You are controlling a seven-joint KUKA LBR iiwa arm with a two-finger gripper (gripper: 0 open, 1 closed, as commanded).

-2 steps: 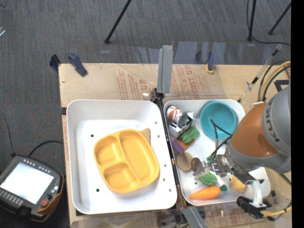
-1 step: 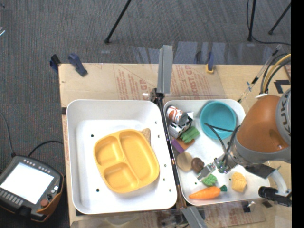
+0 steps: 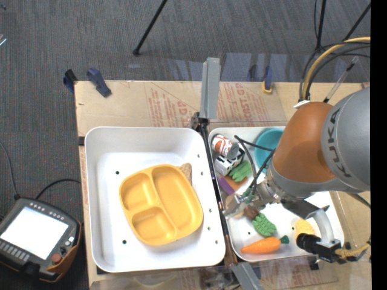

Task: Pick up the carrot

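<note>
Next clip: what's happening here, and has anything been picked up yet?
A grey KUKA arm with an orange band reaches in from the right over the right-hand white bin, which holds a jumble of toy items. Its two-finger gripper sits low near the bin's left side, above a green bumpy toy. The orange toy carrot with a green top lies flat near the bin's front edge, apart from the gripper, so it is not picked up. The left-hand white bin holds a yellow divided plastic plate.

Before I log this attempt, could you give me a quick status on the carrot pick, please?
Gripper low in right bin, nothing seen held. Carrot lying free by bin's near wall, below the gripper. Green toy between gripper and carrot.
</note>
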